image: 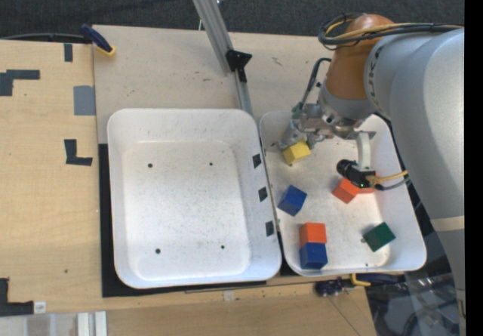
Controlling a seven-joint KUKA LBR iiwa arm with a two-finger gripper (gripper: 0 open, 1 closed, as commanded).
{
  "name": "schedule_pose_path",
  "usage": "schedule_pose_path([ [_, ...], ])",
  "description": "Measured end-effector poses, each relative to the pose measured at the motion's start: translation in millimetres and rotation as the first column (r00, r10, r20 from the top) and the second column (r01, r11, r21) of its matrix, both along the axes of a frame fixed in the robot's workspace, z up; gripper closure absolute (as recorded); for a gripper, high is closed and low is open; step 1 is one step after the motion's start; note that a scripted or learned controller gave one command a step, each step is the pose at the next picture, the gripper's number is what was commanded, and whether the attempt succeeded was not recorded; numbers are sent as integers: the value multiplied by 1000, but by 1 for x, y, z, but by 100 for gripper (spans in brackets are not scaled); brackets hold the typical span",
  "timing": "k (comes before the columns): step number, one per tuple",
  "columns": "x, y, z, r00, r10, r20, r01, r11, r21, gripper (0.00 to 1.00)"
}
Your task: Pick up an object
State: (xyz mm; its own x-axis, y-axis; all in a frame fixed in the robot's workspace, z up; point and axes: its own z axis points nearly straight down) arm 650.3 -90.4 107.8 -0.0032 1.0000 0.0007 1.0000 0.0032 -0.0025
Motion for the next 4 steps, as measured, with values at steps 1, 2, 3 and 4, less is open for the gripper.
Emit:
schedule_pose_path([
  [1,5,-4,44,1000,-2,5,2,1000,-1,100],
  [2,7,-3,86,1000,-2,4,2,1000,-1,100],
  [3,18,-2,140,1000,-1,7,1,1000,-1,100],
  [4,18,-1,174,1000,-2,4,2,1000,-1,100],
])
